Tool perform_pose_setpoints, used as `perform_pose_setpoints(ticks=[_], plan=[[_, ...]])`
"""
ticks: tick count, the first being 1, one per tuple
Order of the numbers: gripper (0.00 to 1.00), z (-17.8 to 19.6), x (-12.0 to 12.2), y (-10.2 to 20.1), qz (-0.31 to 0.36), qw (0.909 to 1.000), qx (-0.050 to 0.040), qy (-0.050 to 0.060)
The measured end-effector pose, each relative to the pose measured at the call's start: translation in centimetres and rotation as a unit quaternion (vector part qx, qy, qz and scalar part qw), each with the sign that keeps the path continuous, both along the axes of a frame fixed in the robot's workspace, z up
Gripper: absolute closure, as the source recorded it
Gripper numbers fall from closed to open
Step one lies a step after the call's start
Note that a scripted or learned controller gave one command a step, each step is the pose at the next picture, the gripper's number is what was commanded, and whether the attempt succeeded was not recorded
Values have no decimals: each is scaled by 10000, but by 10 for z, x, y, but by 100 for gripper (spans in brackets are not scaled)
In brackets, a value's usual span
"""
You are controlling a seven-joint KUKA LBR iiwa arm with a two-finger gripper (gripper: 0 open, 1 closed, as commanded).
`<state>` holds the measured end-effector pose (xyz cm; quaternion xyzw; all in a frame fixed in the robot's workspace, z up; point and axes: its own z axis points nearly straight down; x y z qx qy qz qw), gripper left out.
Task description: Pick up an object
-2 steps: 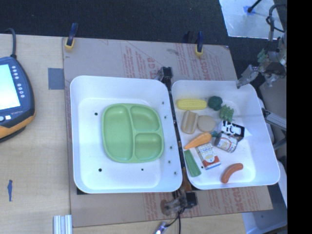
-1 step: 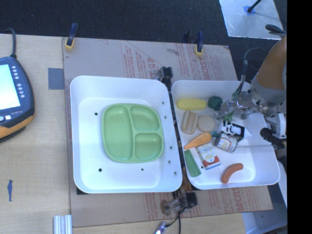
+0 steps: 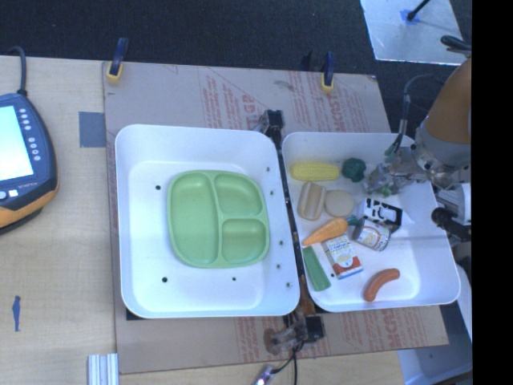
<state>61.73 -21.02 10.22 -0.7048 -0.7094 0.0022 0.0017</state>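
Observation:
The right white bin (image 3: pixel 429 283) holds several toy foods. A yellow corn cob (image 3: pixel 315 170) and a dark green piece (image 3: pixel 353 168) lie at its far side. Nearer are a beige bread piece (image 3: pixel 311 200), a round beige piece (image 3: pixel 339 203), an orange carrot (image 3: pixel 325 232), a green stick (image 3: pixel 315 268), a small carton (image 3: pixel 342 257), a tin can (image 3: pixel 370 237), a black-and-white item (image 3: pixel 382 212) and a brown sausage (image 3: pixel 381 285). My gripper (image 3: pixel 383 181) hangs low over the bin's far right part, just right of the dark green piece and above the black-and-white item.
The left white bin (image 3: pixel 136 215) holds a green divided plate (image 3: pixel 218 217). A tablet-like pendant (image 3: pixel 20 159) lies at the bench's left edge. Clamps (image 3: pixel 327 69) hold the cardboard sheet at the back. The grey and orange arm (image 3: pixel 445 123) comes in over the right bin's right rim.

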Motion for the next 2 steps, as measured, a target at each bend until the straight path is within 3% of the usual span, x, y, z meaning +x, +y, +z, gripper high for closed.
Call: perform_pose_setpoints(ticks=[1,2], plan=[[100,-10,0,64,3,10000,2,-8],[100,91,2,145,-5,10000,9,-23]])
